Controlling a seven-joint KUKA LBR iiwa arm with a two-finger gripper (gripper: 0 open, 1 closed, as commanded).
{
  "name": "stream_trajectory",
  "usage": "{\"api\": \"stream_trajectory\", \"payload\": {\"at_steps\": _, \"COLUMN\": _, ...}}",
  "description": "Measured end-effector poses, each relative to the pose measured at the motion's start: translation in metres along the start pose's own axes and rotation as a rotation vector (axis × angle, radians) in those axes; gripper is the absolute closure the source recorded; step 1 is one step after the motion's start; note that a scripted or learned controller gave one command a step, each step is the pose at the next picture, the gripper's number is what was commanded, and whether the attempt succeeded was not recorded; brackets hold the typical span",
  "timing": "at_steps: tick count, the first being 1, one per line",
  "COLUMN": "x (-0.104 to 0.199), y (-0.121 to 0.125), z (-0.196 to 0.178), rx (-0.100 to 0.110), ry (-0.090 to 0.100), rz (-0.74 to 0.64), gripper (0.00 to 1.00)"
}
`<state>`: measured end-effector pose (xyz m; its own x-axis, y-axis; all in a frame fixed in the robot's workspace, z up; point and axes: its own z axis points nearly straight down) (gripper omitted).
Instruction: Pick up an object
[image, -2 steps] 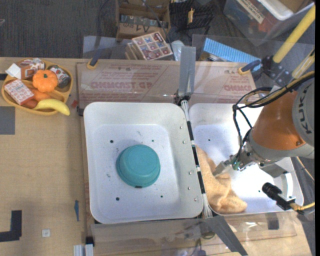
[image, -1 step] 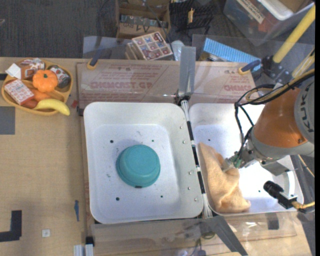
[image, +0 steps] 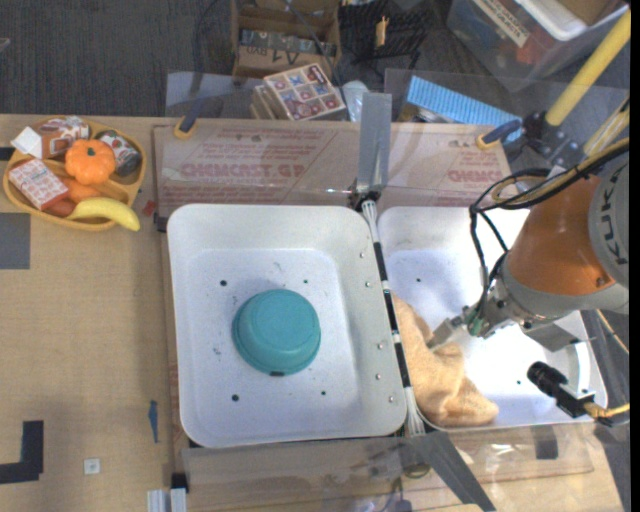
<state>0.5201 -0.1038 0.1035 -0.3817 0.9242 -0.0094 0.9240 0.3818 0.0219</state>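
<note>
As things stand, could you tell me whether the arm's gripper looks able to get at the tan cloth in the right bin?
Probably yes. The gripper is already low in the right bin, right at the tan cloth's upper edge, and nothing lies between them.

Bench (image: 80, 330), two white bins (image: 190, 330), fruit dish (image: 20, 195)

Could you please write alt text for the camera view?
The gripper reaches down to a tan cloth in the right bin. A teal bowl lies upside down in the left bin.
</note>
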Motion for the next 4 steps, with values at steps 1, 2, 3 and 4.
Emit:
{"api": "stream_trajectory", "payload": {"at_steps": 1, "x": -0.004, "y": 0.009, "z": 0.012, "rx": 0.011, "ry": 0.003, "rz": 0.097, "gripper": 0.00}}
{"api": "stream_trajectory", "payload": {"at_steps": 2, "x": -0.005, "y": 0.010, "z": 0.002, "rx": 0.005, "ry": 0.003, "rz": 0.099, "gripper": 1.00}}
{"api": "stream_trajectory", "payload": {"at_steps": 3, "x": -0.005, "y": 0.010, "z": 0.002, "rx": 0.005, "ry": 0.002, "rz": 0.100, "gripper": 0.00}}
{"api": "stream_trajectory", "payload": {"at_steps": 4, "x": -0.008, "y": 0.024, "z": 0.013, "rx": 0.012, "ry": 0.003, "rz": 0.097, "gripper": 0.00}}
